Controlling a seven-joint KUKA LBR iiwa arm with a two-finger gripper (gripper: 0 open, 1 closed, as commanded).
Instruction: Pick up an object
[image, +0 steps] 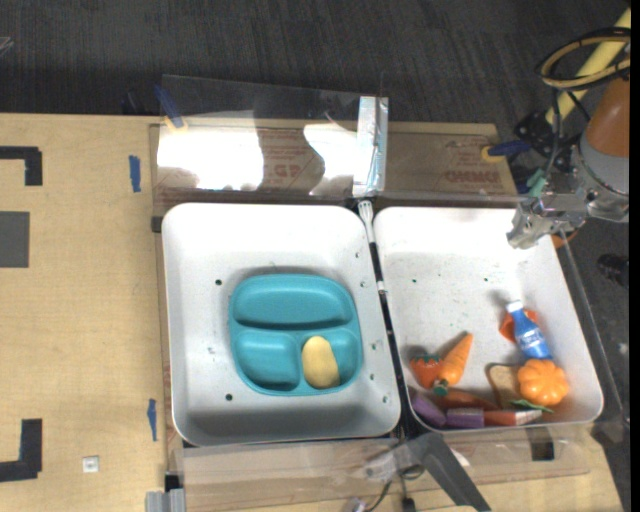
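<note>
The claw (530, 228) hangs over the far right corner of the right white bin (440, 262); whether it is clenched or released, I cannot tell. The nearest candidate (my guess), a small blue bottle with an orange cap (526, 332), lies nearer in that bin, long axis running far-to-near.

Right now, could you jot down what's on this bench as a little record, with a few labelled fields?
left bin: shallow white plastic, holds a teal divided tray
tray contents: a yellow egg-shaped toy in its lower right compartment
right bin: shallow white plastic, toys clustered at its near end
toys there: orange carrot, blue bottle, orange pumpkin, purple piece
gripper: above the right bin's far right corner, away from the toys
</note>
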